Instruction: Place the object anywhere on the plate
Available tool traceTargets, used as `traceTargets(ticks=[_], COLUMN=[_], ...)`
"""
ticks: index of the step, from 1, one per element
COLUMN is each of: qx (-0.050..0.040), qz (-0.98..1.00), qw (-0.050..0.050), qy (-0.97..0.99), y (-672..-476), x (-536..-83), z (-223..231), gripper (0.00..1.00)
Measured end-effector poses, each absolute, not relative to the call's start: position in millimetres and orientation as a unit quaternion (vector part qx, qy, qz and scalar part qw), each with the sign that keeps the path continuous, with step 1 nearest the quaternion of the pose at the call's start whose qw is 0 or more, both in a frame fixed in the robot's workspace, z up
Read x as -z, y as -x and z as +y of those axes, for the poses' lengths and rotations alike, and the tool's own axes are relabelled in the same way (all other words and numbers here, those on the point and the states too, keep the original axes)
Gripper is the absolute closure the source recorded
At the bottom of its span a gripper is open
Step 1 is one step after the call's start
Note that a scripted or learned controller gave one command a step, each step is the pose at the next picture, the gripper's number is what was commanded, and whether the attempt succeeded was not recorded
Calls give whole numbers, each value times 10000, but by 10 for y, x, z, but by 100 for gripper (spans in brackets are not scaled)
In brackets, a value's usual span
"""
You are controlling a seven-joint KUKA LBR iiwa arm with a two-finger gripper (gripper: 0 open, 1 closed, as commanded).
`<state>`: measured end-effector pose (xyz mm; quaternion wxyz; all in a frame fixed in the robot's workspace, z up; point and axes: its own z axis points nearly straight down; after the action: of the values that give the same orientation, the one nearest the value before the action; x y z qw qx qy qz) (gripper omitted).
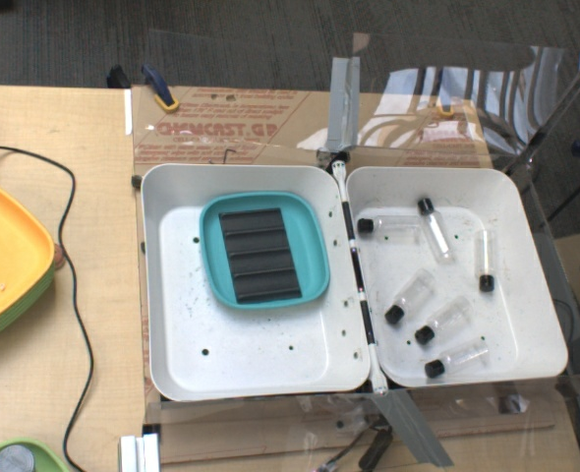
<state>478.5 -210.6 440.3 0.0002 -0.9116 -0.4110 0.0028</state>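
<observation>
Bright, even overhead light. White bins [256,377] near overexposed, shadows soft and faint under rims. Reflections streak clear panel [487,106] at top right. Focus reasonably sharp centre; slight softness, mild noise toward edges. Dark carpet [221,18] underexposed.

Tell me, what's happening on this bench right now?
Nothing is being handled at this moment. Several clear vials with black caps lie scattered in the right bin. A teal plate with a dark ribbed insert sits in the left bin, and none of the vials has reached it yet.
</observation>
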Motion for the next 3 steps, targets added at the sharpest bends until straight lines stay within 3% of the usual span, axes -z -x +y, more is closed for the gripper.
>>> traceTargets(ticks=[1, 2, 3], qx=[-26, -30, -27], qz=[-3426, -2773, -2030], qw=[0, 0, 0], qy=[9395, 9608, 9792], y=[-4785, -5084, -5255], x=[-4402, -4397, -4397], z=[-2149, -2152, -2213], gripper=[0, 0, 0])
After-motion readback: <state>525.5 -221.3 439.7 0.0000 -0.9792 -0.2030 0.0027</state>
